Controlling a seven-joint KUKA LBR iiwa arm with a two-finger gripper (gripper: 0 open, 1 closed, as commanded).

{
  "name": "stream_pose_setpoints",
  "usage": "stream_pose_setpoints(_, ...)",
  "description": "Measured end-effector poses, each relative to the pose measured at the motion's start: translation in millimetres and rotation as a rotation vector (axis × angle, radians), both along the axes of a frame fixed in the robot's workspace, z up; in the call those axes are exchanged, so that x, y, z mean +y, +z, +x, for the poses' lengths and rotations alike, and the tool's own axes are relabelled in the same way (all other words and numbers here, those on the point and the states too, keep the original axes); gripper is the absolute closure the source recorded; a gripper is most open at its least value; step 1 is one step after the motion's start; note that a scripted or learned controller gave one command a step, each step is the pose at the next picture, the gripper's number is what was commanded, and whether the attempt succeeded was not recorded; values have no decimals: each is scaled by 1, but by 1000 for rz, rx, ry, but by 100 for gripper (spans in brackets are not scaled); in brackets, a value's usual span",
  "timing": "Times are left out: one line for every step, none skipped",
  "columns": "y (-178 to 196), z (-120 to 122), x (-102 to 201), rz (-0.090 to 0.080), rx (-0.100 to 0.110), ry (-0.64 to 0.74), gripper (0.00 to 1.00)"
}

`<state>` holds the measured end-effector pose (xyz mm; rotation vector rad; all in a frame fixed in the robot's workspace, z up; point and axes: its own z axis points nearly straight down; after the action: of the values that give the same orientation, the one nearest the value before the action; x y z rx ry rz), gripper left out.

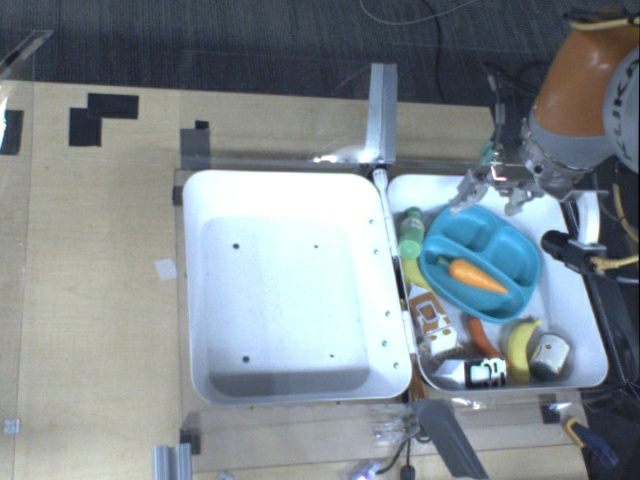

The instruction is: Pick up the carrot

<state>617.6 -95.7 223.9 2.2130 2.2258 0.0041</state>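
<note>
The orange carrot [475,275] lies on its side in a blue divided plate [500,240], which rests tilted in the right bin [590,363]. My gripper [493,196] hangs over the bin's far end, just above the plate's back rim and a little beyond the carrot. Its fingers are spread open with nothing between them.
Around the plate lie a green bottle [411,233], a brown and white carton [432,318], a reddish stick [482,336], a yellow piece [520,343], a grey round thing [551,354] and a small black bottle [485,373]. The left bin [285,183] adjoins on the left.
</note>
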Motion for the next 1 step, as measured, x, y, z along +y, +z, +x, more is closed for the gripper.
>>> stream_pose_setpoints(-67, 8, -3, -1, 0, 133, 0)
